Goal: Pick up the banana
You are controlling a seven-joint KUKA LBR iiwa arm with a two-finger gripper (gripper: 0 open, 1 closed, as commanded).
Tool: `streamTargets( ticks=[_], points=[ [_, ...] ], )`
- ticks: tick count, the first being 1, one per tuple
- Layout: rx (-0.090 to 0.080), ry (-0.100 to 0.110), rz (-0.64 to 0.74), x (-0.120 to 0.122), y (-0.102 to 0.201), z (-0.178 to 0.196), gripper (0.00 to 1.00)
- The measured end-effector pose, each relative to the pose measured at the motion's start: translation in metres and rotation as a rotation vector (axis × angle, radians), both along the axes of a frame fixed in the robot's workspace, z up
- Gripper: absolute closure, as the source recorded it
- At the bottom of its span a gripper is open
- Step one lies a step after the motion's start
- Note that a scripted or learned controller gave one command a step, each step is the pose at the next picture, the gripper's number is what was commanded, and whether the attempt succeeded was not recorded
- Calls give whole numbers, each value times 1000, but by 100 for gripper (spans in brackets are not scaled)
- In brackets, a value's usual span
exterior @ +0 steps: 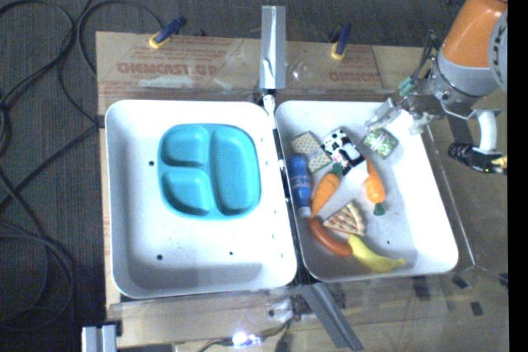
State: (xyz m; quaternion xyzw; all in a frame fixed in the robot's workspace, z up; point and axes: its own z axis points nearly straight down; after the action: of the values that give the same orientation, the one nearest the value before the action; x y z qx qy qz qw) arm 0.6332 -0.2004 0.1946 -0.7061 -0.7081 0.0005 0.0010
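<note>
The yellow banana [375,255] lies in the right bin [437,214] near its front wall, curved, next to a red sausage [328,240]. My gripper [389,119] hangs over the bin's far right part, well behind the banana and apart from it. A small green and white packet [381,143] sits just below the gripper; I cannot tell whether the two touch.
The right bin also holds two orange carrots [324,190] [374,184], a sandwich wedge [346,219], a blue bottle [297,176], a cracker [304,144] and a black and white toy [340,146]. A blue divided tray [210,169] rests in the left bin [132,210].
</note>
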Motion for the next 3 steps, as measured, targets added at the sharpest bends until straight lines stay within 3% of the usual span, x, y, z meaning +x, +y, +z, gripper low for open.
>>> streamTargets(
  ticks=[1,2,3],
  points=[
    [-1,2,-68,-73,10,-76,0],
    [1,1,12,-130,17,-76,0],
    [-3,-9,61,-147,69,-90,0]
  ],
)
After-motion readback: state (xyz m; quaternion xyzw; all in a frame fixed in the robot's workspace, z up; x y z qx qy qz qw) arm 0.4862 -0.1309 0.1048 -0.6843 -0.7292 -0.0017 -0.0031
